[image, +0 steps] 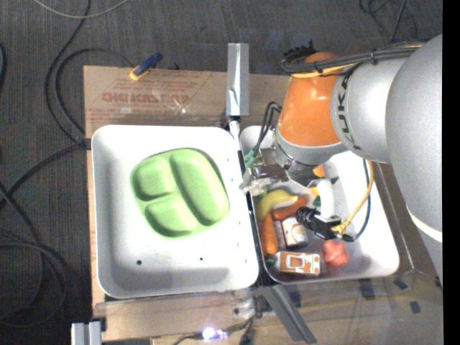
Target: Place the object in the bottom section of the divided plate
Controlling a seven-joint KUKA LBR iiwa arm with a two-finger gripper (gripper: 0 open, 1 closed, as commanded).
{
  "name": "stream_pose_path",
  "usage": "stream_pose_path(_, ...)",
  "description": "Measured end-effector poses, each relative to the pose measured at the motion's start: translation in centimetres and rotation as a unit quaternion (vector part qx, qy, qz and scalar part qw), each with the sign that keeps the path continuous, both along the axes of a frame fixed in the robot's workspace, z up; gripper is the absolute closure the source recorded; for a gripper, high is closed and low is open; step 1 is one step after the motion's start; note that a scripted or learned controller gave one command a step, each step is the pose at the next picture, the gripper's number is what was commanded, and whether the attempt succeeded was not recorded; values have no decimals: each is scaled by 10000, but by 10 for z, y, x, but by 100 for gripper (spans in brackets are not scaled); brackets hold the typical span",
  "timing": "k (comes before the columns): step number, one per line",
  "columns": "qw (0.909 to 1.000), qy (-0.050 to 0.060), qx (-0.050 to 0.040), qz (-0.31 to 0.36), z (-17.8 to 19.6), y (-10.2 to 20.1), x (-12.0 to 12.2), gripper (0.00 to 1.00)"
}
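The tool (260, 172) hangs under the orange band of the arm (313, 117), low over the left end of the right bin (381, 261). From here I cannot tell whether it is spread or pressed together, and I see nothing that it clearly grips. Just below it in the view lies a yellow banana (274, 200), with a reddish sausage-shaped piece (287, 209) against the banana's lower side. A little further below the tool lie an orange carrot (268, 236) along the bin's left wall and a small brown can (292, 232) beside it. Beyond those, at the bin's near rim, is an orange carton (298, 263), and to its right a pink-red round thing (334, 252). Which of these is the object to be moved I cannot say; all of them are in this bin. To the tool's left, across the two rims, the left bin (122, 264) holds the green divided plate (180, 191), with nothing in any of its sections. Farthest off, up and to the left of the tool, a blue and yellow clip (146, 65) lies on the brown table (194, 85).
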State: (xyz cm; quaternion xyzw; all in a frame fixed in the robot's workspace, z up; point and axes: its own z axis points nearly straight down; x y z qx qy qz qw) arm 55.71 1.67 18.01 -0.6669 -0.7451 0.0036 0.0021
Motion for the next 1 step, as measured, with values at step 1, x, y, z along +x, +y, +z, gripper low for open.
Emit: stream_pose_path(1, 9993, 2, 9, -364, 0, -50, -49, 100)
